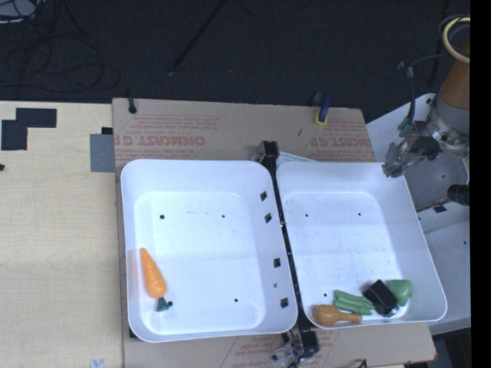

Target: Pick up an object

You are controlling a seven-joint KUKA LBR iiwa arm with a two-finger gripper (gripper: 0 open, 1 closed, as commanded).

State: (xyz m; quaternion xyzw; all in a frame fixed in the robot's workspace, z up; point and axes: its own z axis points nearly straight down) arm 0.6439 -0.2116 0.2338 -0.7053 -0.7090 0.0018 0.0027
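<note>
Nearest the camera, along the front wall of the right bin [430, 278], lies a small huddle of things: a tan pear-shaped piece [335, 315] at the left, a green pod-like piece [352, 302] just behind it, a black block [381, 297] lying tilted against that, and a rounded green piece [400, 288] at the right, partly covered by the block. In the left bin [130, 205], an orange carrot [153, 274] lies near the front left corner, its dark green stub [163, 305] pointing toward the front wall.

My claw [399, 158] hangs well apart from all of these, beyond the far right corner of the right bin, above the grey ledge outside its rim. It has hold of nothing; how far it is open I cannot tell, since it reads as a small grey tangle from here. My wrist and orange band [457, 83] run off the frame's right side.

A black divider [278, 236] runs between the two bins. They sit on a sheet of brown cardboard [230, 133] with red printing, too small to read, laid over the pale wooden desk [54, 236]. A blue-and-yellow clamp [322, 107] grips the cardboard's far edge. Beyond that the floor [230, 37] is dark, with loose cables [54, 44] trailing across it.
</note>
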